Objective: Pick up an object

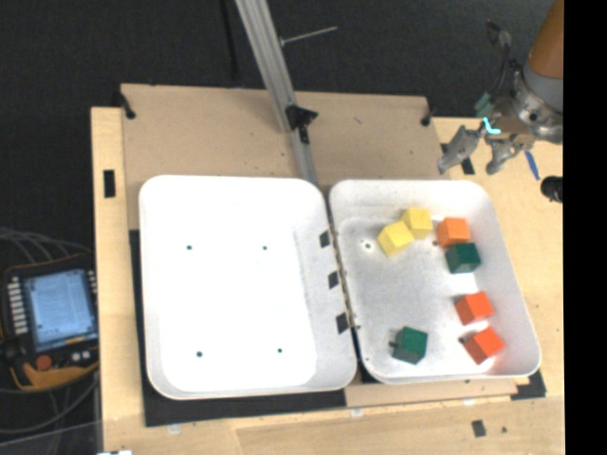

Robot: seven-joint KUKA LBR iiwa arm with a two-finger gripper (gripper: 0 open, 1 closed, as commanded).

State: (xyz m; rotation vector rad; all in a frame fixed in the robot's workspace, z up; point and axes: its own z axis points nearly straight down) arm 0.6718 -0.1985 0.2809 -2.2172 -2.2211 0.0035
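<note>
The right bin (375, 195) holds several small blocks. Two yellow blocks (406, 231) lie near its back, with an orange block (453, 230) and a dark green block (463, 257) just to their right. Two more orange blocks (478, 325) sit by the right wall, and another green block (409, 344) lies near the front. My gripper (480, 154) hangs above the bench just behind the bin's back right corner, open, with nothing between its fingers.
The left bin (232, 282) stands beside the right one, joined at the middle. A slanted metal pole (275, 74) rises from behind the bins. A handheld screen unit (52, 316) sits off the bench at the left.
</note>
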